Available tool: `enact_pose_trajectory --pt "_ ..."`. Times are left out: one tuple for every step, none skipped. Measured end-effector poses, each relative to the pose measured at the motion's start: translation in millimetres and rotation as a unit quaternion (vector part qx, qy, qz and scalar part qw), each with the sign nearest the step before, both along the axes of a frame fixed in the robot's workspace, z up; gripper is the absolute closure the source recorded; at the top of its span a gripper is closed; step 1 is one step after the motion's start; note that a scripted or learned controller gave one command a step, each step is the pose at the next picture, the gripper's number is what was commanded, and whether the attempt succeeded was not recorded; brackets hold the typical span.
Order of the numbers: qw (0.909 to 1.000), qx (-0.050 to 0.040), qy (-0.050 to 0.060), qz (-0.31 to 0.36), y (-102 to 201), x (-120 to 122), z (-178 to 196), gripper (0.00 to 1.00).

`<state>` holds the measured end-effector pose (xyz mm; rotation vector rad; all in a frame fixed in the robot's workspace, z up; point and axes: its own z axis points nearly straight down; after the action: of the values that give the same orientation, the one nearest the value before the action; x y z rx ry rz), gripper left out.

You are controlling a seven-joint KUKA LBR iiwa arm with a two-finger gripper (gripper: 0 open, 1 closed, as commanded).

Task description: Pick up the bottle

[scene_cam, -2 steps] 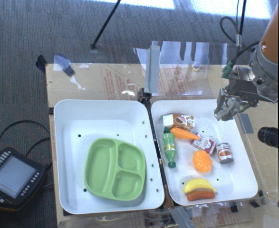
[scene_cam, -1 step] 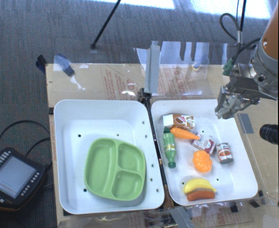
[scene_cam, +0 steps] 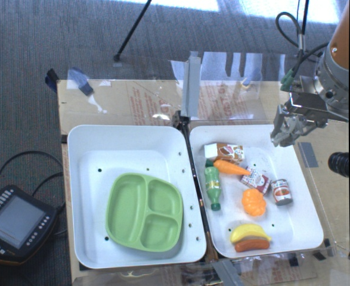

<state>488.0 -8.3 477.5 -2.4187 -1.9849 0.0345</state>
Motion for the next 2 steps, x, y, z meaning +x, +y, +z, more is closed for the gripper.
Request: enact_pose_trajectory --pt "0.9999 0.0018 -0.01 0.008 17.1 13.9 -41.6 1.0" --pt "0.9999 0.0016 -0.008 0.009 16.9 15.1 -33.4 1.0"
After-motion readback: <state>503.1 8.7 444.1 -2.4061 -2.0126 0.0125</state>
